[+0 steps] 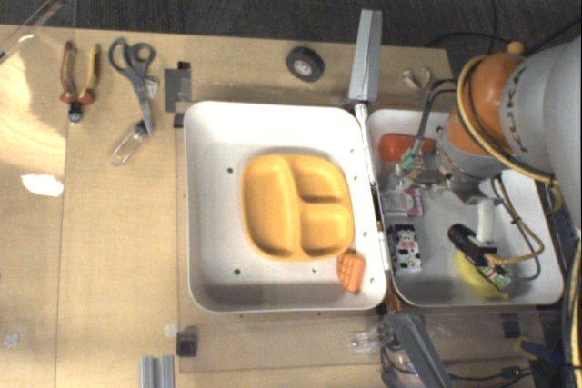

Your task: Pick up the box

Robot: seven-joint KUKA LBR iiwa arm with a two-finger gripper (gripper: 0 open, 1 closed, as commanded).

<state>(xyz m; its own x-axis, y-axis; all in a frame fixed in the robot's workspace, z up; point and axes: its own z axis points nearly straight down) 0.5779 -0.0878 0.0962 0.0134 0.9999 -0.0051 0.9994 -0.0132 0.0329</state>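
A small box (405, 249), white with dark print, lies in the right bin (436, 291) against its left wall, near the front. My gripper (406, 189) hangs over the left side of that bin, just behind the box, and looks apart from it. The grey arm with its orange band comes in from the right and covers the bin's middle and back. What the gripper's tip stands on is hidden in clutter and shadow.
A red-orange thing (396, 145) lies at the right bin's back left, and a yellow thing (480, 277) at its front right. The left bin (218, 195) holds a yellow divided tray (296, 204) and a small orange piece (351, 271). Scissors, pliers and a tape roll lie on the bench behind.
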